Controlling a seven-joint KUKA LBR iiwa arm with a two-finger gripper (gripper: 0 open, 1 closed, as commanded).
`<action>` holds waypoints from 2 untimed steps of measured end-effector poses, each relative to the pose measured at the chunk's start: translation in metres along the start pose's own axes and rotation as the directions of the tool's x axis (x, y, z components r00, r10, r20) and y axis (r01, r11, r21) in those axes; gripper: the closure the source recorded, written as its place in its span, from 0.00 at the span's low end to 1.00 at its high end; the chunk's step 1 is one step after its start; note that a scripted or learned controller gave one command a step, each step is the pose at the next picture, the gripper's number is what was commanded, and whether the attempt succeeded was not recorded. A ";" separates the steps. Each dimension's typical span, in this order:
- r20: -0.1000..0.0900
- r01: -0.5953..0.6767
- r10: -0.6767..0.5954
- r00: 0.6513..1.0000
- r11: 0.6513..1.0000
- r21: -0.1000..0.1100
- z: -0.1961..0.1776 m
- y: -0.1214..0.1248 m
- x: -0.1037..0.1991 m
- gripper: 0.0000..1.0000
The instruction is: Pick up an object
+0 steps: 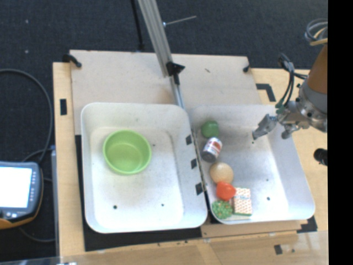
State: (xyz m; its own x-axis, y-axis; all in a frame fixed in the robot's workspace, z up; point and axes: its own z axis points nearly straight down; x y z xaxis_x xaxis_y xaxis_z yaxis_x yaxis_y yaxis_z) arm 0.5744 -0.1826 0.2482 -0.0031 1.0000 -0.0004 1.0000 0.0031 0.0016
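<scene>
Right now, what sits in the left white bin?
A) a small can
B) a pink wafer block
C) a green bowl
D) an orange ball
C: the green bowl sits by itself in the left bin; the small items cluster along the right bin's left wall.

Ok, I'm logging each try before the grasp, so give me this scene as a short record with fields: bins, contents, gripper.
left bin: green bowl, upright
right bin: green ball, small can on its side, beige ball, red-orange object, green leafy item, pink-and-white block
layout: items lined along the right bin's left wall
gripper: open, over the right bin's upper right part, holding nothing
</scene>
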 end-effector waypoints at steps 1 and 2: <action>0.000 0.000 0.000 1.000 1.000 0.000 0.000 0.000 0.000 0.00; 0.000 -0.003 0.003 1.000 1.000 0.006 0.059 -0.002 0.008 0.00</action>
State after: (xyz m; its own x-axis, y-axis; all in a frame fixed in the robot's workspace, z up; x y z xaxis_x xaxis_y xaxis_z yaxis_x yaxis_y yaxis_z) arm 0.5722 -0.1748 0.1895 -0.0003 1.0000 -0.0008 1.0000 0.0003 -0.0048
